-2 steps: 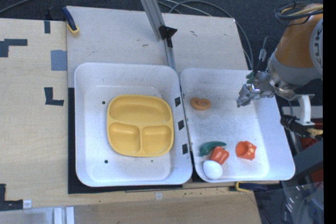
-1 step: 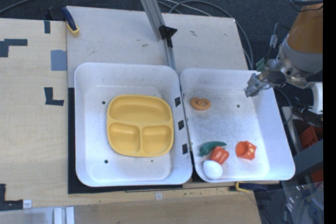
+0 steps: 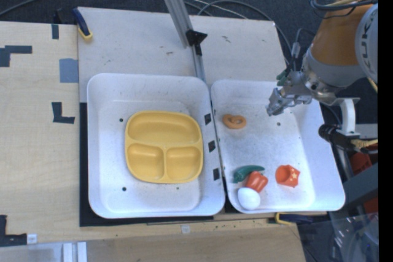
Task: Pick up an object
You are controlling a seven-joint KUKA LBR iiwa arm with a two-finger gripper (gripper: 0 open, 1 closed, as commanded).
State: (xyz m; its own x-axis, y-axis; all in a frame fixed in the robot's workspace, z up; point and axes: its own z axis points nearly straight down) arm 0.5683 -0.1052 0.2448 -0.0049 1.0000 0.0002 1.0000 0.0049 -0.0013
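My end effector (image 3: pixel 277 104), grip state indiscernible, hovers near the small pretzel (image 3: pixel 234 122): probably light, stiff, best pinched across its outer edges.

Only one piece of lettering shows: dark capital letters running down the grey casing of the arm (image 3: pixel 376 34) at the right edge, partly cut off, reading roughly "KU". No other text, label or number can be read anywhere.
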